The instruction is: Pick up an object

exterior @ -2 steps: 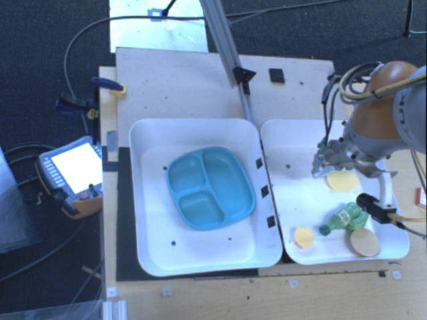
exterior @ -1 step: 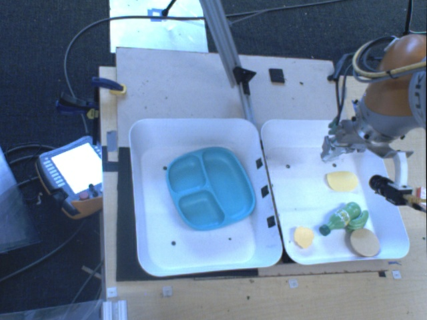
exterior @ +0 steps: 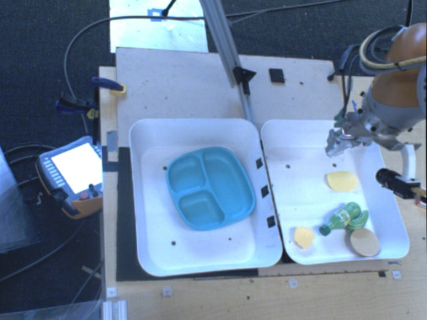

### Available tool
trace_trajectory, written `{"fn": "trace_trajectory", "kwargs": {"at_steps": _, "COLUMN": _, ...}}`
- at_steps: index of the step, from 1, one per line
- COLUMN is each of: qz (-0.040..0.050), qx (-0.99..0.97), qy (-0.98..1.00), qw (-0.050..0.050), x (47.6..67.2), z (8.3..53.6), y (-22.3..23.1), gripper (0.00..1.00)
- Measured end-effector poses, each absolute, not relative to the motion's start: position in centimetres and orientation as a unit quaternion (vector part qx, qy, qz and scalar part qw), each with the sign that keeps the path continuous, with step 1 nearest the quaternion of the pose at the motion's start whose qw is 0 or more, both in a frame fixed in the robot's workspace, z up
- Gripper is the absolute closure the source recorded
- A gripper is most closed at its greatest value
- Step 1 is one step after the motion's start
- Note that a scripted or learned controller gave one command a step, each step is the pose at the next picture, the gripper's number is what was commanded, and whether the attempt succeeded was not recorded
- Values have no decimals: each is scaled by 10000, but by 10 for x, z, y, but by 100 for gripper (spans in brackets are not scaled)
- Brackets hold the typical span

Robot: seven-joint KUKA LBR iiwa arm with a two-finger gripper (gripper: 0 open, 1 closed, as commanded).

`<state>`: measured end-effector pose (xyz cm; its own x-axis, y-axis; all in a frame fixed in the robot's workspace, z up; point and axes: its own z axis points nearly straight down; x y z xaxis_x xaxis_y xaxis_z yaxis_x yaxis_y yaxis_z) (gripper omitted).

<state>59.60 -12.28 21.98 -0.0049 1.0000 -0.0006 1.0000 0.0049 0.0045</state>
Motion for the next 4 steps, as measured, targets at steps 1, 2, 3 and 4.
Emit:
{"fn": "trace_trajectory", "kwargs": {"at_steps": 1, "qz": 18, "qx": 7036, "qy": 7105, "qw": 10, "x": 611, "z": 231, "y": -75, "gripper": 100}}
{"fn": "trace_trajectory", "kwargs": {"at_steps": 2, "qz": 14, "qx": 7035, "qy": 7107, "qw": 3, "x": 619, "z": 220, "y": -20, "gripper": 100}}
{"fn": "trace_trajectory", "kwargs": {"at_steps": 3, "qz": 23, "qx": 7031, "qy": 7111, "qw": 3, "x": 626, "z": 232, "y": 32, "gripper": 100}}
{"fn": "trace_trajectory", "kwargs": {"at_steps": 4, "qz": 22, "qx": 7034, "qy": 7108, "qw": 4, "x": 638, "z": 235, "y": 92, "gripper": 100}}
